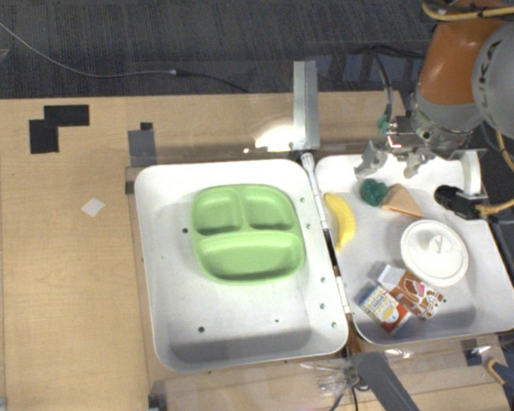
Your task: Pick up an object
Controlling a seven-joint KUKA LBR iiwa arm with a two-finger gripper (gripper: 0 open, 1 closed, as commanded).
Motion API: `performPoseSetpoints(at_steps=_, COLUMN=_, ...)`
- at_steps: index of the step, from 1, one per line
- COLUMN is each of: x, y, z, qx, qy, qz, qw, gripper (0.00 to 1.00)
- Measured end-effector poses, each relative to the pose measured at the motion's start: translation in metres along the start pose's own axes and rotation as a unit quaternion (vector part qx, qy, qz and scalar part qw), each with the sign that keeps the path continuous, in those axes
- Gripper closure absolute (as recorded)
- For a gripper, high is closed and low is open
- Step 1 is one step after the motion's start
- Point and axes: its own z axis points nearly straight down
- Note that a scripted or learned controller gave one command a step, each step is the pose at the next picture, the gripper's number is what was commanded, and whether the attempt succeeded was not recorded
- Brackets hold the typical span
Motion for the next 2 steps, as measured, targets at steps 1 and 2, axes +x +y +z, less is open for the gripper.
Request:
performPoseSetpoints(at_steps=1, x=-0.009, y=0.0, z=0.094, qx=-0.001, qy=0.0, qz=-0.003, qw=1.0, gripper=0.0)
performPoseSetpoints(at_steps=2, x=-0.019, y=0.019, z=0.103, qx=-0.001, qy=0.0, qz=0.019, qw=0.9998, gripper=0.0)
